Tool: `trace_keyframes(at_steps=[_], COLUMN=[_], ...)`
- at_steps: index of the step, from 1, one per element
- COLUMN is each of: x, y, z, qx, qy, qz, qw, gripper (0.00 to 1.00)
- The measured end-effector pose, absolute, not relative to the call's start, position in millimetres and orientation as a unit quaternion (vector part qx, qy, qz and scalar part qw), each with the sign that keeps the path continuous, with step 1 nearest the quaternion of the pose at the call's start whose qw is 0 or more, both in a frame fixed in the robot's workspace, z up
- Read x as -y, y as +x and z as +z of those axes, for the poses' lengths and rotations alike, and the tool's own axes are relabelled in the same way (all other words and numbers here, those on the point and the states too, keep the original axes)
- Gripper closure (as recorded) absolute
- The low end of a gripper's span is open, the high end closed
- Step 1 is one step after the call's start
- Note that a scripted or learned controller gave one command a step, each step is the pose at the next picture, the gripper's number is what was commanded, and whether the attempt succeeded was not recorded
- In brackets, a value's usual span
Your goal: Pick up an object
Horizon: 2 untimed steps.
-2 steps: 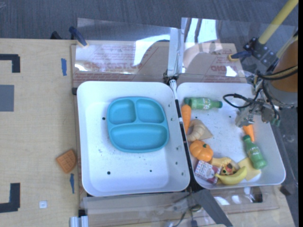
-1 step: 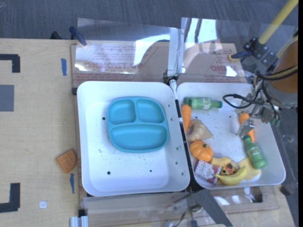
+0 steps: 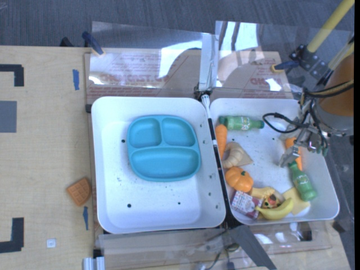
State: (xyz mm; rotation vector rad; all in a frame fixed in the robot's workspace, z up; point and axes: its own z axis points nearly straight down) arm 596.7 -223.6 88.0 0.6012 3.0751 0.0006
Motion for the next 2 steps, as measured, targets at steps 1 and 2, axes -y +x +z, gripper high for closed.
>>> trace_keyframes(at_steps=[1, 2], x=[224.3, 223.9], y=[600.7, 600.3], z=[103.0, 101.9], qx=[-0.982, -0.982], qy=[0.191, 0.191], qz=[-0.0014, -0.0013], qw=[0.011, 0.010], gripper=[1.00, 0.00])
